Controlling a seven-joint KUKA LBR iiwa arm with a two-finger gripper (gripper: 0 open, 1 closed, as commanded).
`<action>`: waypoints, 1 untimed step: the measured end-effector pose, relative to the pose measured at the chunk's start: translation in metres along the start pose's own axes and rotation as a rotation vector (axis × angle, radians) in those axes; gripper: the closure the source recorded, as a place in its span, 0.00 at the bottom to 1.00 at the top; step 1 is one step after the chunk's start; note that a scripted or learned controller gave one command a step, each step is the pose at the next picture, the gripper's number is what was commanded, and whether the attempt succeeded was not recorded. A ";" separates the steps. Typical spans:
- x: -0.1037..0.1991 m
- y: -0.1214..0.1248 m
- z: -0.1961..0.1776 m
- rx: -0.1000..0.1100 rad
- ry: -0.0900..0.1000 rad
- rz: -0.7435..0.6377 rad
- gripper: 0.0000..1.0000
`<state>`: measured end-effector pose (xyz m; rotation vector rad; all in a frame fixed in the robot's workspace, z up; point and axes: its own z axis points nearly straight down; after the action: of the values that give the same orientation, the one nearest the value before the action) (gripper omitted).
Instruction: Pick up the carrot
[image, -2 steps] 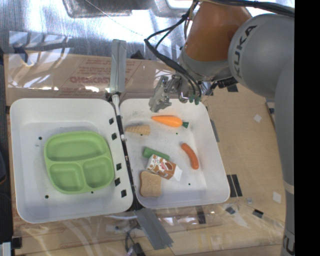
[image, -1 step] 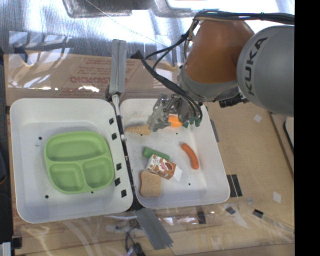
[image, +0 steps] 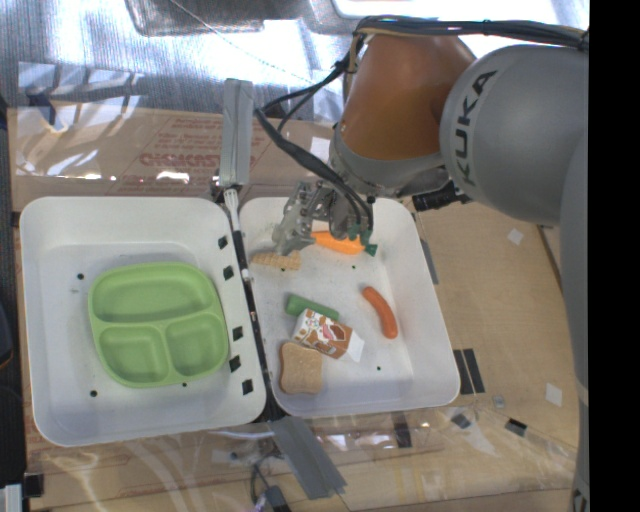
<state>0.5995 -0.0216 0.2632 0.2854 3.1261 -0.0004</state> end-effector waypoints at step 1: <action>0.089 -0.004 0.046 0.000 0.003 0.114 1.00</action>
<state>0.5115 -0.0100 0.2169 0.4636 3.1073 -0.0004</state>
